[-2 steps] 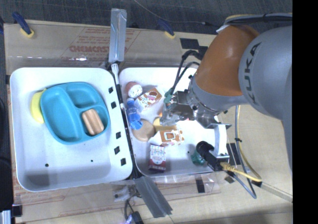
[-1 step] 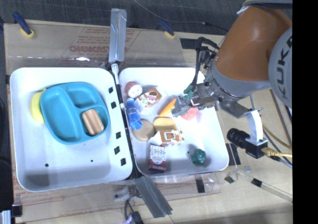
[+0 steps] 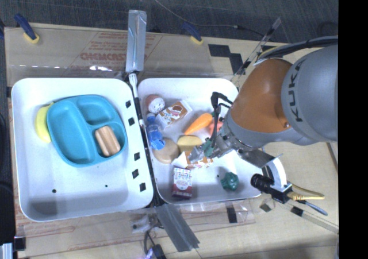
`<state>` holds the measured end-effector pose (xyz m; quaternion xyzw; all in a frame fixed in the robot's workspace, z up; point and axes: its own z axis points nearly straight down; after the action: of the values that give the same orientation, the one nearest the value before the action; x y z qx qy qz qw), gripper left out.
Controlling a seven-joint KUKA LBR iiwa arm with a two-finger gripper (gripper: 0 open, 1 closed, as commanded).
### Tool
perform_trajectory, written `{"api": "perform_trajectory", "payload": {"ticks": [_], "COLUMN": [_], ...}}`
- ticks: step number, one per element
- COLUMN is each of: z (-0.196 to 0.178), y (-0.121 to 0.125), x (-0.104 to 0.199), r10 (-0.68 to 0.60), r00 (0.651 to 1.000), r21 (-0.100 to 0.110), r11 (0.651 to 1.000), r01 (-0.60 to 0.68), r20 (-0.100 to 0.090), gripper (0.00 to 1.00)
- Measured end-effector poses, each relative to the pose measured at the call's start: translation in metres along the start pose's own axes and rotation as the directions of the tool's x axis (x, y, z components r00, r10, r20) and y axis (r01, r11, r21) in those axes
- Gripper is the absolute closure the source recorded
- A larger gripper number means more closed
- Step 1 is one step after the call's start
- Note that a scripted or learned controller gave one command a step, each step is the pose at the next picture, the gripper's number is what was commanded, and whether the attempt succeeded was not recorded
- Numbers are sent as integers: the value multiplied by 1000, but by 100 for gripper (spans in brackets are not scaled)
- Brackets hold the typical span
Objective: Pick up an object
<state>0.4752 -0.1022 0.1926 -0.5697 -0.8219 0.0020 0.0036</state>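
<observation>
One end effector point(image 3: 208, 147) — amid toys point(image 3: 190, 142)

1. In the right bin point(image 3: 172, 194) I see an orange carrot point(image 3: 199, 122), lying tilted.
2. Beside it I see a yellow wedge point(image 3: 189, 142) touching a tan round piece point(image 3: 167, 151).
3. I note a blue bottle point(image 3: 155, 133), a red-and-white packet point(image 3: 182, 182), and a dark green lump point(image 3: 230, 181) near the front wall.

End effector point(image 3: 208, 147) low among right bin point(image 3: 241, 193) clutter.
</observation>
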Motion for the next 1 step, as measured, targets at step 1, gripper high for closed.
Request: {"api": "perform_trajectory", "payload": {"ticks": [1], "z": [-72], "y": [-33], "x": [-107], "r10": [36], "r00": [999], "r21": [-9], "r11": [999], "r01": [-36], "r20": [7], "gripper": [100]}}
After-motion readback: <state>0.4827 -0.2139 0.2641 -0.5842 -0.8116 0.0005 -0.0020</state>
